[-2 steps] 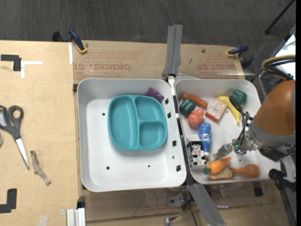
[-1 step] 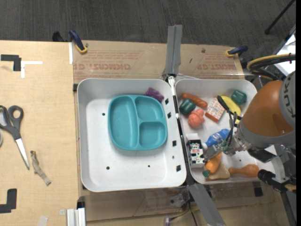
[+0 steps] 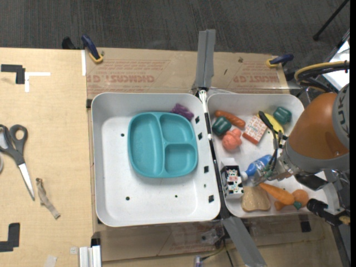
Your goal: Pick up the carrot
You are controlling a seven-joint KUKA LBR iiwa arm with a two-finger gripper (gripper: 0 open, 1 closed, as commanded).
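The carrot is orange and tapered. It lies in the front right corner of the right bin, pointing left, between a slice of bread and a small orange ball. My gripper hangs just above and behind the carrot, under the arm's orange band. It sits close to a blue and white bottle. The arm's bulk covers the gripper's tip.
The right bin also holds a sausage, a dark green piece, a pink fruit, a red and white box, a banana and a black box. The left bin holds a teal divided plate and a purple bit.
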